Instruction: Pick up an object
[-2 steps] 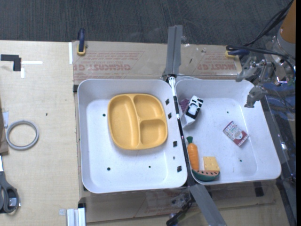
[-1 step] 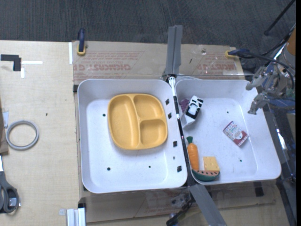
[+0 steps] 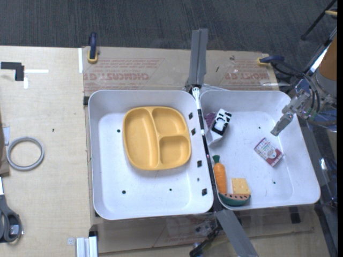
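The right bin (image 3: pixel 300 191) holds several small objects. A red and white packet (image 3: pixel 268 151) lies towards its right side. A black and white carton (image 3: pixel 220 123) leans at the bin's left wall. An orange carrot (image 3: pixel 220 176), a yellow block (image 3: pixel 240 186) and a watermelon slice (image 3: pixel 234 199) sit in the near left corner. My gripper (image 3: pixel 280 126) hangs over the bin's right part, just above and right of the red packet, and nothing shows in it.
A yellow divided plate (image 3: pixel 157 137) lies in the left bin (image 3: pixel 107 197). On the bench at left are a grey tape ring (image 3: pixel 24 153) and scissors (image 3: pixel 8 224). Clamps (image 3: pixel 92 48) hold the cardboard behind the bins.
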Controlling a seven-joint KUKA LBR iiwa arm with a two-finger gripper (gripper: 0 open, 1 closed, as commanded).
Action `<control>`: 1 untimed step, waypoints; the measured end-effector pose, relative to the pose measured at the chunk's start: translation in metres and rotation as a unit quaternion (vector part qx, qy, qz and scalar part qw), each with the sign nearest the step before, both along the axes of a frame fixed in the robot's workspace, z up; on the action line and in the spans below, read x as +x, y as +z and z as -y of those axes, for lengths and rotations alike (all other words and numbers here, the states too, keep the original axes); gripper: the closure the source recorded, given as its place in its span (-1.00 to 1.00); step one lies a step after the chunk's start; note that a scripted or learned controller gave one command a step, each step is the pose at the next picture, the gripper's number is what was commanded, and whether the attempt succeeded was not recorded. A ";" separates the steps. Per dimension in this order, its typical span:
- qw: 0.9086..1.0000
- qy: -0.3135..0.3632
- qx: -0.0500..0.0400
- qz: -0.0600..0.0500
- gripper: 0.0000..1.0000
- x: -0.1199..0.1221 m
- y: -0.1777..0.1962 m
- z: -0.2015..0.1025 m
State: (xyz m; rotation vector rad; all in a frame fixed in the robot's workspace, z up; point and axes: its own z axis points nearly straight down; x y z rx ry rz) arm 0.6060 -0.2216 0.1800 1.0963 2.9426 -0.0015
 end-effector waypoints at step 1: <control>0.992 -0.127 0.000 0.000 -1.00 -0.037 0.006 0.000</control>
